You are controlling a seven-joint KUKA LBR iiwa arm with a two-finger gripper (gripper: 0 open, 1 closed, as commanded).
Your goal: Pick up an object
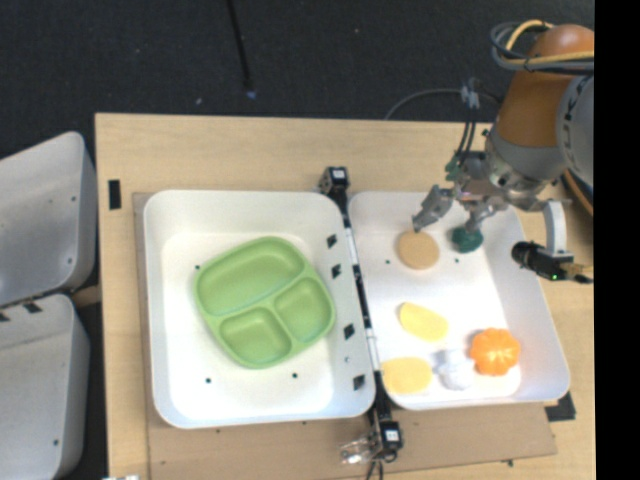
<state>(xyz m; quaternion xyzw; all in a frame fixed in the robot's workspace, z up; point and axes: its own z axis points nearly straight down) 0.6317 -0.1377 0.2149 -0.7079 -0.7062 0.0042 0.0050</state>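
A: Which parts make up the arm [540, 98]?

B: A rounded orange band [535, 93] sits above a grey wrist section [525, 163]. A yellow and black cable loop [515, 40] arches over the top of the orange part.

A: And at the working end?

B: The gripper [452, 223] carries two fingers [432, 211] of grey metal; one ends in a dark green tip [466, 237]. A thin dark cable [425, 98] curves away from the wrist. A black fitting [535, 258] with a white bracket projects beside it.
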